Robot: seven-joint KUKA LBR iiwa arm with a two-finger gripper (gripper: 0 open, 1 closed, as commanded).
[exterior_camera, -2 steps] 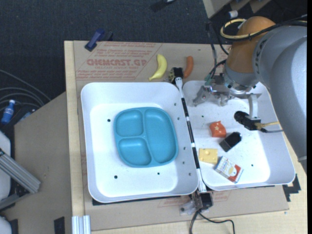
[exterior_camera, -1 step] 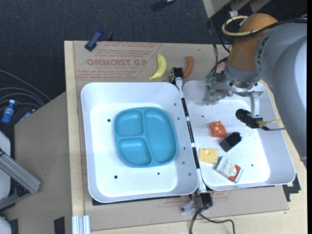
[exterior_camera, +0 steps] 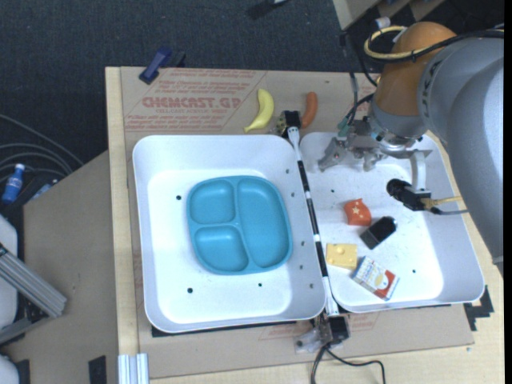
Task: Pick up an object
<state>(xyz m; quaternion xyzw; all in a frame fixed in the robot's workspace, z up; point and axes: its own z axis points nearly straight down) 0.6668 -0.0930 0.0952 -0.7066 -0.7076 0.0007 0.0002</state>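
Left bin (exterior_camera: 152,238): blue divided plate (exterior_camera: 238,223) in the middle, open floor all round it. Banana (exterior_camera: 261,110) and orange sausage (exterior_camera: 309,109) on bench (exterior_camera: 128,118) beyond the bins. Right bin (exterior_camera: 456,270): yellow cheese block (exterior_camera: 342,255) by the divider, red-white packet (exterior_camera: 375,278) near front rim, red block (exterior_camera: 358,211), black block (exterior_camera: 378,231) mid-floor. Gripper (exterior_camera: 358,152) over far edge; jaws' state can't be told, nothing visibly held.

- A dark grey carpeted floor (exterior_camera: 120,14) is surrounding the bench (exterior_camera: 200,94).
- The bench top is showing a tan surface with red printed lettering (exterior_camera: 190,101).
- Black cables (exterior_camera: 36,146) are lying across the floor at left.
- A grey metal rail (exterior_camera: 32,282) is lying at lower left.
- Even overhead light is falling on the scene.
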